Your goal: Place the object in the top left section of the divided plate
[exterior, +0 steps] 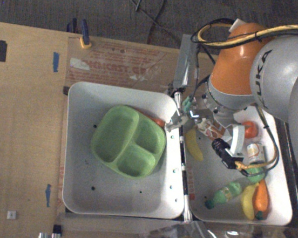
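The green divided plate (129,141) lay in the left bin (74,187), well left of the claw (202,125). Whether the claw's grip was open or closed on anything could not be told. A yellow banana (193,143) lay just below it, likely the object. Judged best: confirm the grasp before crossing to the plate's top-left section.

Green divided plate (129,141) in left bin (74,149); arm (265,65) over right bin (278,214).
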`<state>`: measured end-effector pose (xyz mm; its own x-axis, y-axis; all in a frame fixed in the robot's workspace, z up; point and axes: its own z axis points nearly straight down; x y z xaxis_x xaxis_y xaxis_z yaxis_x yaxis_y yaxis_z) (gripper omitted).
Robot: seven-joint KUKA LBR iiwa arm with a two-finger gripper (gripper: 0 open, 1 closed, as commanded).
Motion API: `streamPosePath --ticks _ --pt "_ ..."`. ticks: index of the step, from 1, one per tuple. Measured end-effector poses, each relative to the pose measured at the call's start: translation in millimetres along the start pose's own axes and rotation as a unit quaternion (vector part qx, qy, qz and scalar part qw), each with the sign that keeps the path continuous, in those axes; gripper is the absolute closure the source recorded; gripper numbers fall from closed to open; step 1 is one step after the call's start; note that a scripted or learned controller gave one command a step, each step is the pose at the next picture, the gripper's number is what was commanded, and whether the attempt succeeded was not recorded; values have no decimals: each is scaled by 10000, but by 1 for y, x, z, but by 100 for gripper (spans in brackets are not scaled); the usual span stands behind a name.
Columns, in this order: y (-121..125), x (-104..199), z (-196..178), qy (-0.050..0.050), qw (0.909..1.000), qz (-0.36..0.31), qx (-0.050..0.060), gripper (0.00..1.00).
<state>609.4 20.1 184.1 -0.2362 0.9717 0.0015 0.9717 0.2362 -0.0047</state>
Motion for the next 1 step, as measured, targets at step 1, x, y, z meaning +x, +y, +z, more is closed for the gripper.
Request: streamPosePath --ticks 1 --pt "0 -1 -10 0 10000 6 -4 100"
